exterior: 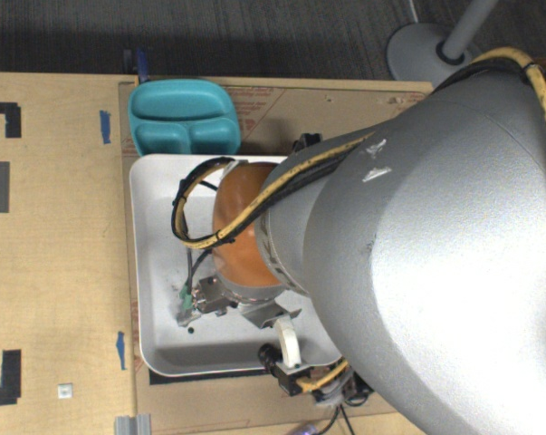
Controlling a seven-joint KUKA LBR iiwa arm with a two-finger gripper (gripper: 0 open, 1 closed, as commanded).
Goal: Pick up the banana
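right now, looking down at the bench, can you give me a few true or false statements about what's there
1. The arm reaches down into a white bin. True.
2. A teal tray sits beyond the far edge of the bin. True.
3. The band above the wrist is green. False: the band is orange.
4. The teal tray lies inside the white bin. False: it rests outside it, on the bench.
5. A black and yellow cable loops beside the wrist. True.
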